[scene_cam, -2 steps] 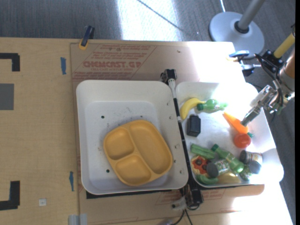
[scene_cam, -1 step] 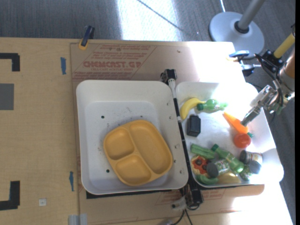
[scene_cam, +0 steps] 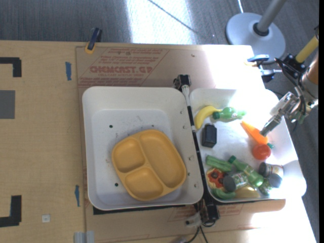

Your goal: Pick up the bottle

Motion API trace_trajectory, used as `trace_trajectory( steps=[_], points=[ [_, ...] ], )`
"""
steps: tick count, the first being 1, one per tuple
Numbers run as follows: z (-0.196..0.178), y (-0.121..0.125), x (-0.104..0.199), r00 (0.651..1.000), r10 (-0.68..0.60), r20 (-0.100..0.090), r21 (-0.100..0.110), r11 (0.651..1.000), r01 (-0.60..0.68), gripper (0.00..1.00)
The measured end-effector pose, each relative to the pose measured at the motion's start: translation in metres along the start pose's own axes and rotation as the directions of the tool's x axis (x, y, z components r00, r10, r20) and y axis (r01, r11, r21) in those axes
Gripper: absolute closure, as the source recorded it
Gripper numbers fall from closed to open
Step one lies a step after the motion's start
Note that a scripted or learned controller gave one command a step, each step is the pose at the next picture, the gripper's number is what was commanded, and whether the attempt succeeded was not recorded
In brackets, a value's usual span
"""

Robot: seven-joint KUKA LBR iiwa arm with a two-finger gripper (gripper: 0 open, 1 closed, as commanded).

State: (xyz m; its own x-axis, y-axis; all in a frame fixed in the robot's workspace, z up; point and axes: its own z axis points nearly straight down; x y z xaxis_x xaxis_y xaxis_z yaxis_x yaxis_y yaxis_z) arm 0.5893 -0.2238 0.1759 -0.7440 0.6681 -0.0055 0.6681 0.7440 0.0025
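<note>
A cardboard-covered tabletop (scene_cam: 40, 135) carries two white bins. The larger-looking left bin (scene_cam: 96, 105), far to the gripper's left, holds a yellow divided plate (scene_cam: 148, 163). The right bin (scene_cam: 291, 135) lies under the gripper (scene_cam: 269, 126), which hangs low just above an orange carrot (scene_cam: 251, 131); whether it is spread or pressed together I cannot tell. A green bottle (scene_cam: 245, 173) lies on its side below and left of the gripper, among clutter at the bin's near end. Another green bottle (scene_cam: 228, 114) and a banana (scene_cam: 203, 115) lie to the gripper's left, a black block (scene_cam: 209, 135) below them, and a red tomato (scene_cam: 261, 151) just beneath the gripper.
</note>
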Motion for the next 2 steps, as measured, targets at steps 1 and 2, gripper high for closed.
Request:
trace_trajectory(
  steps=[1,2],
  points=[
    [0.0000,0.0000,0.0000,1.000,0.000,0.000,0.000,1.000,0.000,0.00],
    [0.0000,0.0000,0.0000,1.000,0.000,0.000,0.000,1.000,0.000,0.00]
  ],
)
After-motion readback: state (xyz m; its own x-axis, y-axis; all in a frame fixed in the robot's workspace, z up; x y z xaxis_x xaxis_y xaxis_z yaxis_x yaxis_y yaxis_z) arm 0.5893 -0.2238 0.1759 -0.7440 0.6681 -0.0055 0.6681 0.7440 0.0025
